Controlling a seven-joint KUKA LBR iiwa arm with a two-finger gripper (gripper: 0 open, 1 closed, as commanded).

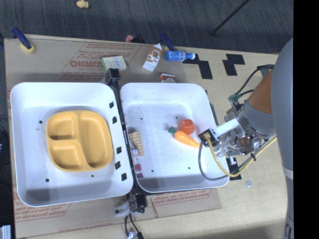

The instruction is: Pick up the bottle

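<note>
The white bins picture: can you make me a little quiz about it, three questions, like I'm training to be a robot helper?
1. True or false: the yellow plate sits in the left bin.
2. Fill the gap: in the right bin, the carrot lies next to a red ____.
3. Pick one: where is the blue bottle?
A. in the left bin
B. in the right bin
C. on the bench, outside both bins

Key
1. True.
2. tomato.
3. C.
</note>
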